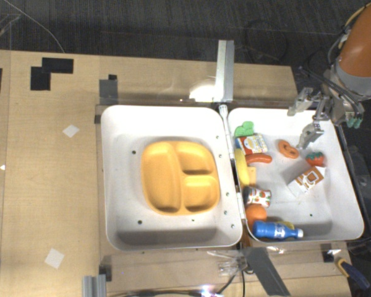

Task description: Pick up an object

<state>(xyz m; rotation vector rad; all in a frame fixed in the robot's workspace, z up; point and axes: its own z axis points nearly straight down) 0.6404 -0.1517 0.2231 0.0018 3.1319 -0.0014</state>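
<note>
Approach step: claw point(311, 124) spread wide, empty, above right bin point(343, 184). Next: lowering squarely over orange slice point(289, 149), then closing.

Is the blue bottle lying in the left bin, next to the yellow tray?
No, the blue bottle lies in the right bin, at its near edge; the yellow tray is in the left bin.

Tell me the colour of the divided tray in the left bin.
The divided tray is yellow, seen in the camera view.

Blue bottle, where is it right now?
The blue bottle lies on its side at the near edge of the right bin, just below the orange ball.
</note>
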